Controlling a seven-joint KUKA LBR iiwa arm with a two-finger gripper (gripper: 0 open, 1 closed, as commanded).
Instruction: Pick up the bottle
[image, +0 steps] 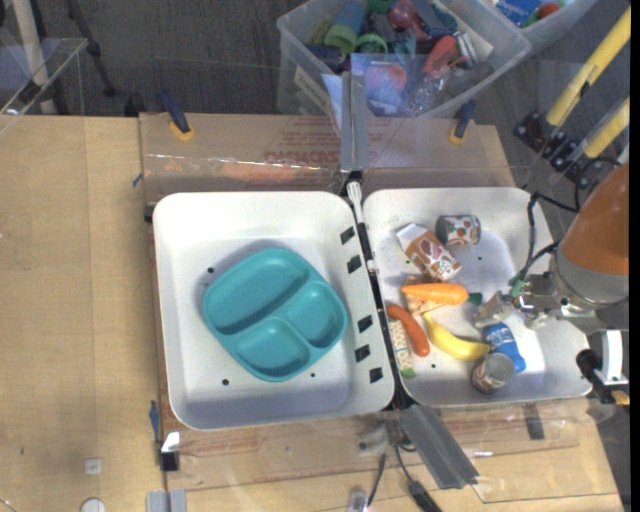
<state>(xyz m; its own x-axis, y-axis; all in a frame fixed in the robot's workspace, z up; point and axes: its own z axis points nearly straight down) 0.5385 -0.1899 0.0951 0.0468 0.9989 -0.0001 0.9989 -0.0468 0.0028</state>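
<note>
Bottle (499, 357) lies tipped, blue label, silvery end

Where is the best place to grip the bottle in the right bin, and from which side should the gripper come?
Probably the middle of the bottle, across its blue-labelled body, coming from above. It lies on its side, slanted, on the floor of the right bin, so its round body is easier to span than either end. The banana lies close on its left, so fingers fit better across the width. The gripper is just above it.
</note>
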